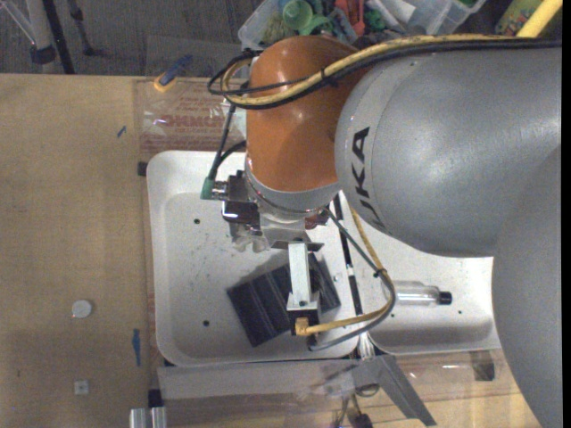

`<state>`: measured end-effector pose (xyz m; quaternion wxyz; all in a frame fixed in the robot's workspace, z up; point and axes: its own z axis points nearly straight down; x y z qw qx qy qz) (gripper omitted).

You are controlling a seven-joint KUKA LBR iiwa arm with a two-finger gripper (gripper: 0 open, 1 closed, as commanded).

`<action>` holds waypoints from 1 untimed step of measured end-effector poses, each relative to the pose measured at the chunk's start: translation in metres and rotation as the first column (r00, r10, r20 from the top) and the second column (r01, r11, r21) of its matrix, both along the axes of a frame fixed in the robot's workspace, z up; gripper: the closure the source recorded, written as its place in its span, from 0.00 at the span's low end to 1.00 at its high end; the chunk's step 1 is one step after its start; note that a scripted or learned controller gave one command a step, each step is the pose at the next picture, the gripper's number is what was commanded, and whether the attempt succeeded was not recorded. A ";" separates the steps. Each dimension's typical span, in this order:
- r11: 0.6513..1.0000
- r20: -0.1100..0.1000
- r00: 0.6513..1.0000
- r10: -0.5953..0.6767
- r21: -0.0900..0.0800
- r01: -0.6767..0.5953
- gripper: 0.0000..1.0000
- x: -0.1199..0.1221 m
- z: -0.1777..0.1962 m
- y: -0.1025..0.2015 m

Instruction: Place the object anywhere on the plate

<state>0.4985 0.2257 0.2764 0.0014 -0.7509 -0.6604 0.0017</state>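
Observation:
My gripper [244, 230] hangs low over the middle of the left white bin [178, 266], under the orange wrist band. The wrist and the grey arm cover it from above, so what lies under it is hidden. In the right bin [446, 333], a clear tube with a dark tip [419, 294] lies near the front, apart from the gripper.
The arm's bulk covers most of the right bin. A clear box of colourful toys [357, 3] stands behind the bins. A clear plastic bag [178, 114] lies at the back left. To the left of the bins, the wooden bench [62, 203] carries a small white disc [82, 308].

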 end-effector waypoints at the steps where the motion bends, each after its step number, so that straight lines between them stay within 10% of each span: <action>1: 0.996 0.004 0.996 -0.085 0.001 0.085 1.00 0.080 -0.113 -0.001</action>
